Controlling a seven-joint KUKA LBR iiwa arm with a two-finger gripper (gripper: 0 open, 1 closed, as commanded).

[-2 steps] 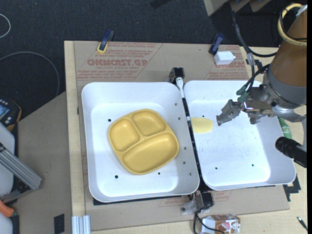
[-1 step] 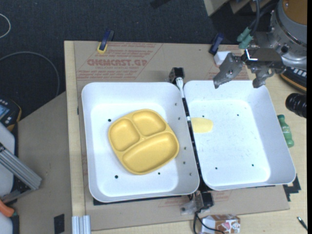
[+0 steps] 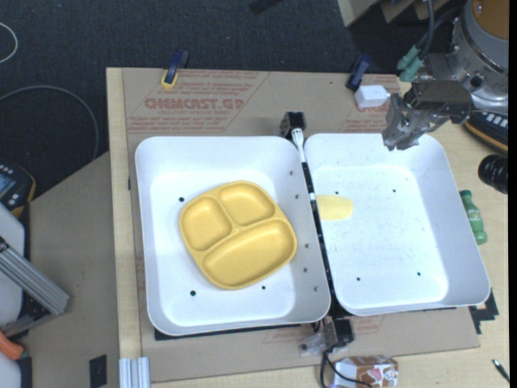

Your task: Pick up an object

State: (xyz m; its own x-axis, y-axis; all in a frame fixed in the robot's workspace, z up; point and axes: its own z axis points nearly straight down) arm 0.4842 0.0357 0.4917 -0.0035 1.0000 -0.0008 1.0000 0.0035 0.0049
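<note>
- Bright, even light from overhead; the two white bins [image 3: 404, 277] look nearly washed out.
- Soft, short shadows lie under the yellow divided plate [image 3: 237, 234] and along the bin walls.
- The dark floor in the upper left of the frame stays dim.
- Focus is fairly sharp, slightly grainy throughout.

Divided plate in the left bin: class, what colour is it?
Yellow all over; the divided plate shows clearly in the camera view, lying in the left bin.
</note>
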